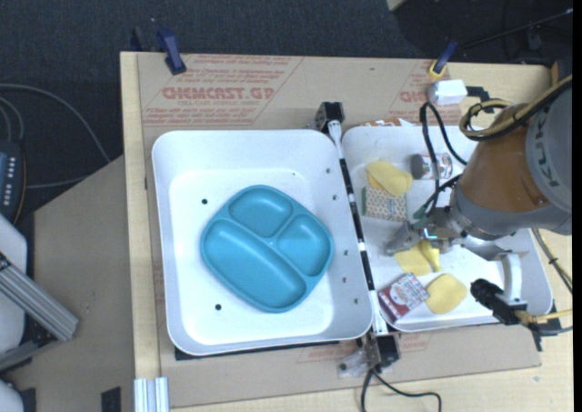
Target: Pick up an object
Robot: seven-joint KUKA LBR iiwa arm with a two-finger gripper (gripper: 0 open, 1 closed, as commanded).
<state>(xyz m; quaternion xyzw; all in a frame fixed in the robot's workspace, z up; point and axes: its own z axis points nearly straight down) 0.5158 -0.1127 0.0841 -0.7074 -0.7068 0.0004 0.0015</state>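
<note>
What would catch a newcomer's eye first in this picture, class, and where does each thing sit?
A big blue divided plate lies alone in the middle of the left bin. The grey and orange arm reaches in from the right over the right bin, its gripper down among yellow pieces and a red-and-white packet.
</note>
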